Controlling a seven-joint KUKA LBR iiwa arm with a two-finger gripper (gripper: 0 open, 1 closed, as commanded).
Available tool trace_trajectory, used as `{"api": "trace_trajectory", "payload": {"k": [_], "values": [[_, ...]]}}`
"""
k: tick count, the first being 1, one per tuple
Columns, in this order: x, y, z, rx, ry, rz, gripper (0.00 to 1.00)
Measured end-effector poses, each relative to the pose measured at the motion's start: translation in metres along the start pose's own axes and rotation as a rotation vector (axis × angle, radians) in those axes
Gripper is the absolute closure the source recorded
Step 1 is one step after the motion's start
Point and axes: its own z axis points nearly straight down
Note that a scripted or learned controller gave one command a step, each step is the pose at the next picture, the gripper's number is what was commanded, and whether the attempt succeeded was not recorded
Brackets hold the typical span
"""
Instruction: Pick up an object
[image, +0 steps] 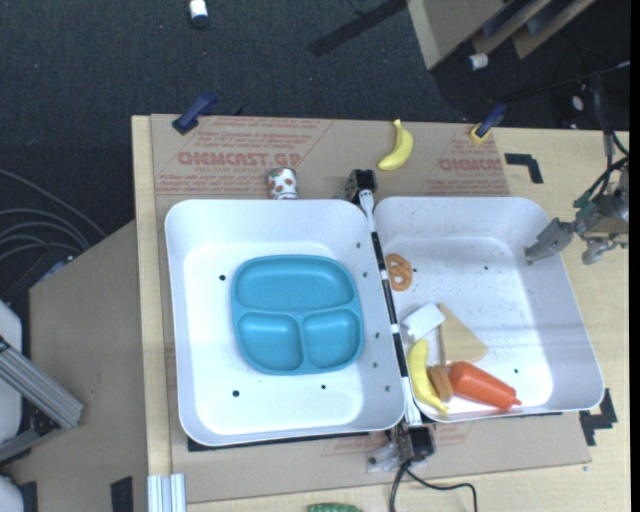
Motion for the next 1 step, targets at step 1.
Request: {"api": "trace_trajectory", "payload": {"k": [1], "values": [[0.0455, -0.0846, 0.1379, 0.0, 0.001, 0.0, 0.0]]}}
